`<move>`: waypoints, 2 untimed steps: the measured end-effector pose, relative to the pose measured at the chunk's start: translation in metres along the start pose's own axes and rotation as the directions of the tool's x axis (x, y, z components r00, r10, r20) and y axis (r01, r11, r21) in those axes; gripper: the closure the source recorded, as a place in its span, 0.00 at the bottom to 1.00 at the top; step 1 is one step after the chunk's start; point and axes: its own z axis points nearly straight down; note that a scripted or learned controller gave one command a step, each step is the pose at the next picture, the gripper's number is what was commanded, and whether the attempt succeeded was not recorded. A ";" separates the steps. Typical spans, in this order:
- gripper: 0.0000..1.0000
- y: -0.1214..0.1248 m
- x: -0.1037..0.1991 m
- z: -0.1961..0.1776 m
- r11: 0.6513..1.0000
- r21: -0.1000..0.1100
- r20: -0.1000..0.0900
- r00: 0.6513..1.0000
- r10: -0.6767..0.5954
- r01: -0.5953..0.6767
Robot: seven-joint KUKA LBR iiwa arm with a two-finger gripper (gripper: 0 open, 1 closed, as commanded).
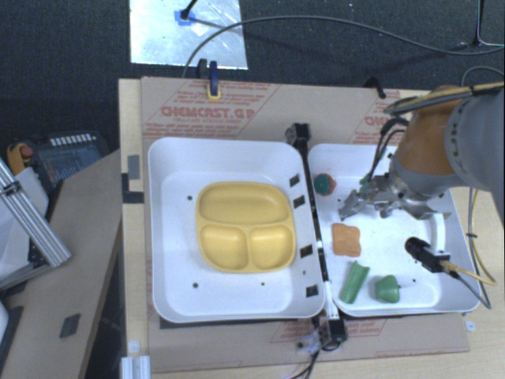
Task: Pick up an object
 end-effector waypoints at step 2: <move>1.00 0.003 0.001 -0.057 1.000 -0.009 0.002 1.000 0.000 0.000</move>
